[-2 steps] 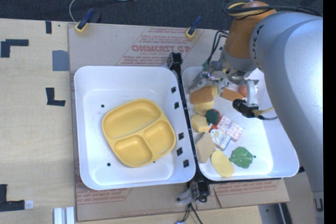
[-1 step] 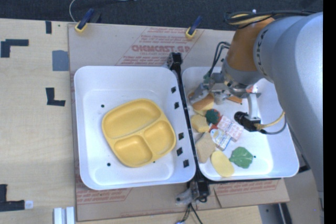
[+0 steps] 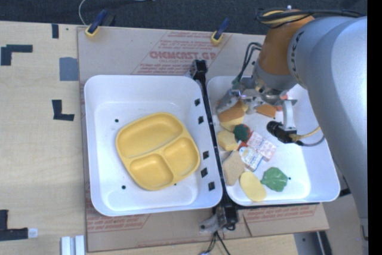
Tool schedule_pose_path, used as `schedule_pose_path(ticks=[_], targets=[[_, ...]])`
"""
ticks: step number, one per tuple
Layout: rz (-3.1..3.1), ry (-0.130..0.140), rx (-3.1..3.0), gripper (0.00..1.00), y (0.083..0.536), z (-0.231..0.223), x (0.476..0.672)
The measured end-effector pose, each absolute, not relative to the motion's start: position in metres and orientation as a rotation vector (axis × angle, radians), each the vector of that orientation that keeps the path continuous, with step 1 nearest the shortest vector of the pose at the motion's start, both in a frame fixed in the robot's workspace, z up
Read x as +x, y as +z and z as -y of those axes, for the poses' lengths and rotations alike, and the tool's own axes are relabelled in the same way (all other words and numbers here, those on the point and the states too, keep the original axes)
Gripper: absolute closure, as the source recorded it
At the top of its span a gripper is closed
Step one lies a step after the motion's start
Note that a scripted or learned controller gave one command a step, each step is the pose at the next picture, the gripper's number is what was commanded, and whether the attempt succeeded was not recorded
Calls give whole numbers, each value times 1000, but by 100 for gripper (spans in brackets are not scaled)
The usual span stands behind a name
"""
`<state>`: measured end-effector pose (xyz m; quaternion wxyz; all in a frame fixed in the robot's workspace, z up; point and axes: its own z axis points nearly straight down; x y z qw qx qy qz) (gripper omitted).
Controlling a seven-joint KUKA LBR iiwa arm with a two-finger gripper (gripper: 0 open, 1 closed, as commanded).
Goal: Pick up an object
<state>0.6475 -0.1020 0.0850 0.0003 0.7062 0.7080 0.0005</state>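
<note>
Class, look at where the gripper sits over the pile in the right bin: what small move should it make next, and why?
Probably a short, straight descent. The gripper hangs low at the far end of the right bin, right above the orange-brown wedge, and no item shows between its tips. The yellow tray lies apart in the left bin, out of the way.

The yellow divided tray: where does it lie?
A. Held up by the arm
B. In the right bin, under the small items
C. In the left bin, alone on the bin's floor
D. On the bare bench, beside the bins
C: the yellow divided tray lies flat in the left bin, while the small items crowd the right bin.
</note>
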Motion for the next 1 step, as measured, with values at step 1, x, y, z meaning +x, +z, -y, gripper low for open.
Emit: schedule_pose_path(ticks=[1], targets=[[-2224,0,2220,0,85,95,660]])
